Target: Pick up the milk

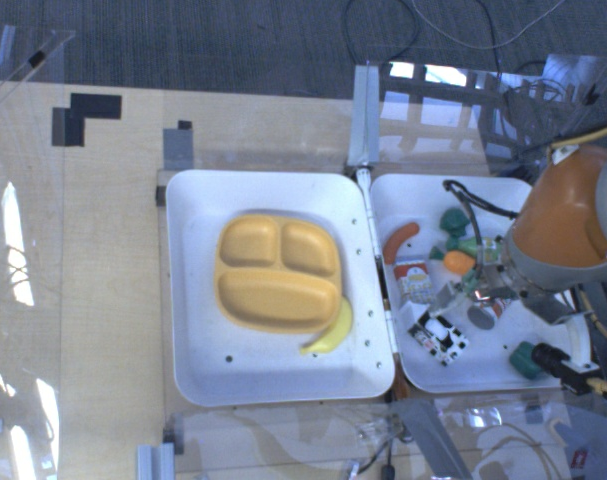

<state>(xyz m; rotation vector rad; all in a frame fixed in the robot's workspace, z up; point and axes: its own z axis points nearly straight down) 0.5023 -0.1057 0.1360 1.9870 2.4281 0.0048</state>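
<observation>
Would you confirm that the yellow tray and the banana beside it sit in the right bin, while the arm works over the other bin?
Not quite: the camera view shows the yellow tray and banana in the left bin. The arm works over the right bin.

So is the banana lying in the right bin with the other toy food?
No, the banana lies in the left bin, against the yellow tray.

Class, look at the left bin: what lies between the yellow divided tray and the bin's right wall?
In the camera view, a banana lies there, curving along the lower right corner of the yellow divided tray, with bare white floor between it and the left bin's right wall.
</observation>
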